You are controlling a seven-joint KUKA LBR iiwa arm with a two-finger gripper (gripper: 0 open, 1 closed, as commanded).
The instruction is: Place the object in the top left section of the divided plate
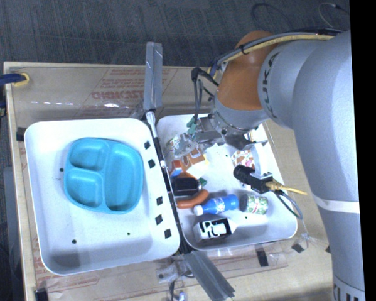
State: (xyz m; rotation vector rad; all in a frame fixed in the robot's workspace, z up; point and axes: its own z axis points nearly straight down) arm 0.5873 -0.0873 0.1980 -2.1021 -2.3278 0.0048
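Note:
The blue divided plate (104,175) lies in the left bin (48,242), its top left section (88,155) bare. My gripper (198,133) hangs over the upper left part of the right bin (286,226), above a pile of small packets (189,158). Clutter and the wrist block the view between its fingertips. Nothing can be seen held in it.
In the right bin lie a blue bottle (219,205), a green can (257,204), a black-and-white box (215,228), an orange-red curved piece (192,200), a black block (185,185) and a printed packet (242,158). A grey divider bar (151,79) runs between the bins.

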